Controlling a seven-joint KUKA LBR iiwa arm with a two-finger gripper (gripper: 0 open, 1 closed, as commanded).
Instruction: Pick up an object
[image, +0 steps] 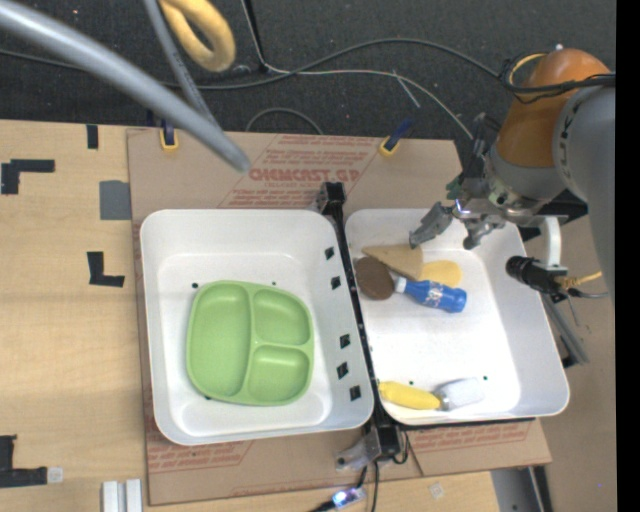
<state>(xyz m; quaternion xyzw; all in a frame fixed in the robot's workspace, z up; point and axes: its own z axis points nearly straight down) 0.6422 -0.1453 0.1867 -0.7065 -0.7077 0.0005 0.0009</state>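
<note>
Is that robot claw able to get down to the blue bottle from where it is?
Probably yes. The gripper hangs over the right bin, just above the blue bottle; nothing lies on top of the bottle, though a brown brush touches its end.

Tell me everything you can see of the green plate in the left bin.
The green plate is a light green, rounded-square divided tray that looks like matte plastic. Raised ridges split it into three compartments: one long one on the left, two smaller ones on the right. It lies flat and right way up on the floor of the left bin, slightly rotated, toward the near side. All three compartments look bare, and it touches no other object.
</note>
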